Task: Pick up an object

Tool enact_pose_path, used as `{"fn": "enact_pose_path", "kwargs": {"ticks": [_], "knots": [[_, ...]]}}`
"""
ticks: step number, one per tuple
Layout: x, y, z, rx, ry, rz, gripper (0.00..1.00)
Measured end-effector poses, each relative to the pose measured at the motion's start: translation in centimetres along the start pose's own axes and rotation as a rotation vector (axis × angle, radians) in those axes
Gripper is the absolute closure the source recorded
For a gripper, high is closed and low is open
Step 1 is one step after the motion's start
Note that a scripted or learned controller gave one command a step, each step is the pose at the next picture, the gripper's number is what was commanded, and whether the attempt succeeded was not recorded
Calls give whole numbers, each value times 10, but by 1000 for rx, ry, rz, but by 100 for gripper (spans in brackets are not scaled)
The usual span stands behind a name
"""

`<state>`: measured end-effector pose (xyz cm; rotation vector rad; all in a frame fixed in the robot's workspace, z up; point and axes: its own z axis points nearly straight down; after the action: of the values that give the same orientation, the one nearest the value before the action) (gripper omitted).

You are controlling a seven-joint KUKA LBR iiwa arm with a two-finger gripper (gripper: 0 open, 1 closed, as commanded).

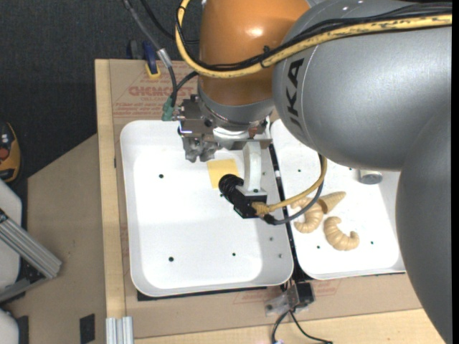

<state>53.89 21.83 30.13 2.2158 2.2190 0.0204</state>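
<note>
Lying just beside the pincer [215, 149], yellow block [221, 169]

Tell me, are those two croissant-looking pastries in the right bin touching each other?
Apart. The camera view shows a thin strip of white bin floor between the upper croissant and the lower croissant in the right bin.

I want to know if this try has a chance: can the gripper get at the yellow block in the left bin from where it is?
Probably yes. The gripper hangs right over the yellow block in the left bin, and nothing else lies near the block.
</note>
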Motion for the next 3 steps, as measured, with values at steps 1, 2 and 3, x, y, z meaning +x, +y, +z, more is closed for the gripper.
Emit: {"fn": "enact_pose_path", "kwargs": {"ticks": [1,2,3], "knots": [[6,56,75,11,-6,3,100],[6,117,-76,-8,0,0,100],[7,73,-246,-8,3,-2,100]]}}
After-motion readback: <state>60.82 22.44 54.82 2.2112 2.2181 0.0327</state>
